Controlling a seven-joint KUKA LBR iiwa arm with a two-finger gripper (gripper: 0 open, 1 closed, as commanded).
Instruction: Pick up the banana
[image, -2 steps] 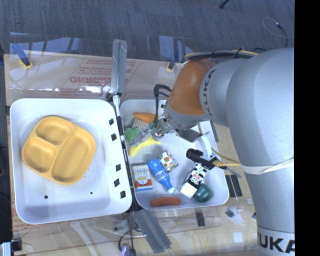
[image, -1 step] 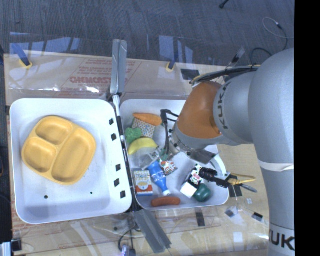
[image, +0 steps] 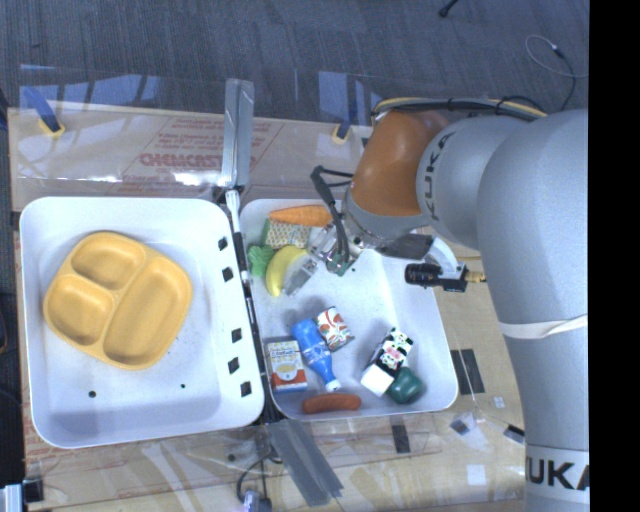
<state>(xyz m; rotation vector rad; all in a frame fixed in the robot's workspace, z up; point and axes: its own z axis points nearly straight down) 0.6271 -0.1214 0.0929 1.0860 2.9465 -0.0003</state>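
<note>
You get bright, even overhead light across both bins. Left bin (image: 60, 400) floor near blown-out white, with soft grey shading along its walls. Yellow tray (image: 117, 298) shows soft highlights on its ridges, no hard glare. Arm (image: 520, 200) casts faint, diffuse shadow onto right bin (image: 425, 330) floor near orange band (image: 395, 165). Clear plastic sheet (image: 150, 150) behind bins throws pale reflections. Dark floor (image: 300, 40) at top looks grainy. Overall sharpness modest; small labels on items unreadable. Hand (image: 318, 258) slightly smeared.
</note>
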